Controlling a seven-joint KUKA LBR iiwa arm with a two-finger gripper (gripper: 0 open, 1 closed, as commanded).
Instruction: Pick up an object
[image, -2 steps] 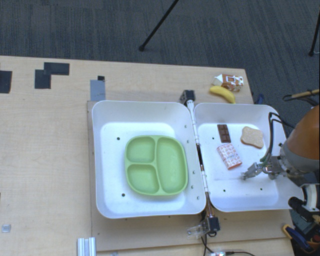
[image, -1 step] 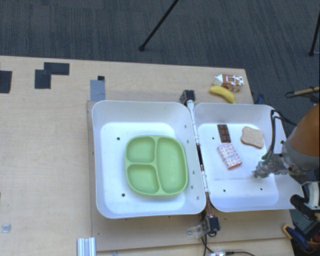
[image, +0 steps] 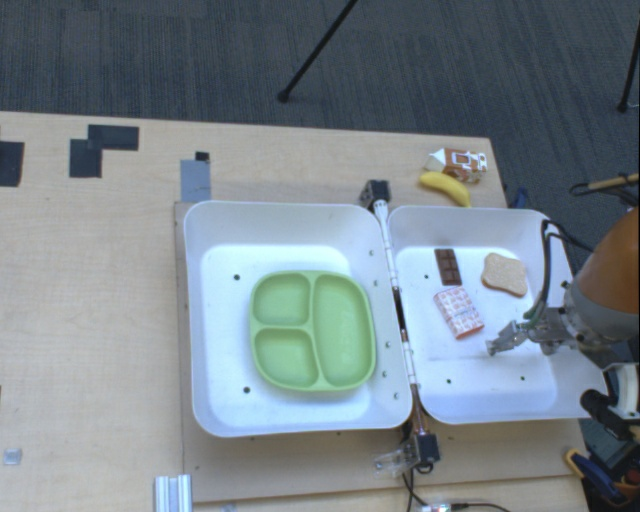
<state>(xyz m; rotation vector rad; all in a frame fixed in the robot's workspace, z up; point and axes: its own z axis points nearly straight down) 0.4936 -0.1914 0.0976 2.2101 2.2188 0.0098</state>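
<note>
Fingers low in the right bin, nothing between them.

The fingers (image: 505, 340) look slightly parted, though the gap is small and hard to read. Just up and left of them lies a pink wafer (image: 458, 311), with a chocolate bar (image: 448, 265) beyond it; a bread slice (image: 505, 274) sits straight above. The wafer likely weighs little, stiff but crumbly, best pinched across its short sides. The green plate (image: 312, 331) lies far left.

No text, label or number is legible on anything here.
</note>
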